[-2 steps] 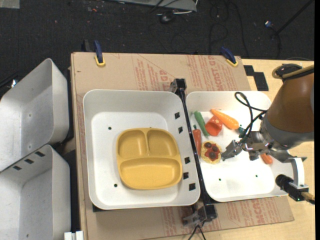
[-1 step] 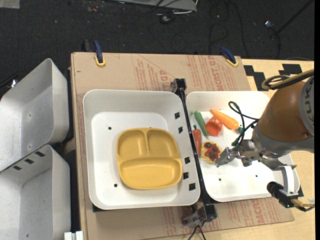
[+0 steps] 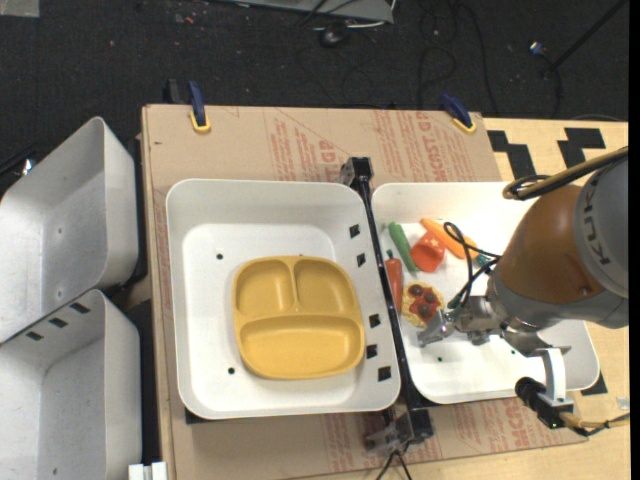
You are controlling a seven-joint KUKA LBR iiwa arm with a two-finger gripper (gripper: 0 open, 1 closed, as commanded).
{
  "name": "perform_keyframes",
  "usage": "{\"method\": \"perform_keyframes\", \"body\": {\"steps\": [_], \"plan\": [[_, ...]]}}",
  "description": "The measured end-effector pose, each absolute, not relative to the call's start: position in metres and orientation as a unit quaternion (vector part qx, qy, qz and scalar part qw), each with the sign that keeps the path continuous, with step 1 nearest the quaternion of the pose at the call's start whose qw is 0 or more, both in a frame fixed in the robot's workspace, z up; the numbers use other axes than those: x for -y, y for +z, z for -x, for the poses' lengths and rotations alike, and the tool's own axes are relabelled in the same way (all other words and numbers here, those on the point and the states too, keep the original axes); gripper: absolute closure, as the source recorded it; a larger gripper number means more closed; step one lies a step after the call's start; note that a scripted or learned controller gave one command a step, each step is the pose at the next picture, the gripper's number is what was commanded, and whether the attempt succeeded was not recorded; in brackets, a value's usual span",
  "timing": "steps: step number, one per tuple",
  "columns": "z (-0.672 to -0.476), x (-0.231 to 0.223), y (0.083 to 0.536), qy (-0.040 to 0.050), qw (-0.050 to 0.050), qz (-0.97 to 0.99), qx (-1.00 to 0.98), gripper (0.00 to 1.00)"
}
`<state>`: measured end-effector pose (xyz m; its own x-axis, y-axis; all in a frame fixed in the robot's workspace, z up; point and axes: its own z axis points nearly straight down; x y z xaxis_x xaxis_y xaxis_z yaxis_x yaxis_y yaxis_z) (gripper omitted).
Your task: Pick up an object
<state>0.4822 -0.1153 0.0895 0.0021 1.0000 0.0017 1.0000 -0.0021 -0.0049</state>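
Orange-banded arm has my gripper [image 3: 432, 334] just beside the pizza slice [image 3: 421, 302], grip state untellable; I'm approaching, next descend and close.

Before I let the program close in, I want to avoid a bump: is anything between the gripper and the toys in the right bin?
Nothing visible. The gripper sits low in the right bin, beside the yellow piece; the other toys lie beyond it.

camera view: fixed above the bench [image 3: 300, 133] | looks down at a slant | moderate distance, takes in left bin [image 3: 200, 268] and right bin [image 3: 490, 193], plus dark floor [image 3: 100, 38] beyond | arm [image 3: 565, 258] enters from the right
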Motion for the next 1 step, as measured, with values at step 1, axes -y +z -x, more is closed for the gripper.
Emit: {"method": "perform_keyframes", "body": {"steps": [1], "plan": [[-0.4833,0.1154,0.1016,-0.0001,0.0,0.709,0.706,1.0]]}}
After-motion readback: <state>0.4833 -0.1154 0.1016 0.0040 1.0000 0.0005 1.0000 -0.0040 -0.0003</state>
